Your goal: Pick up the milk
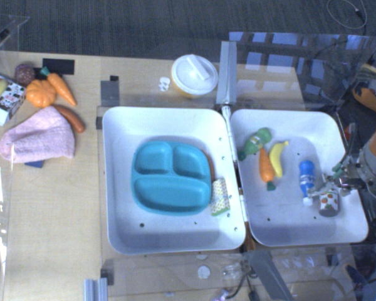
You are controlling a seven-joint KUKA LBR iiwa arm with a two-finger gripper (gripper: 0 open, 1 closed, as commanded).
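The milk (329, 202) is a small carton with a spotted pattern. It lies near the right wall of the right bin (288, 234), toward the front. My gripper (339, 182) reaches in from the right and hangs low just above and behind the carton, close to touching its top. A blue bottle (307, 177) lies immediately left of the carton and the gripper.
In the right bin a banana (276, 158), a carrot (266, 166) and a green item (255, 142) lie toward the left. The left bin (119, 218) holds a blue divided tray (172, 177) and a patterned packet (219, 197). A white lidded bowl (195, 74) stands behind the bins.
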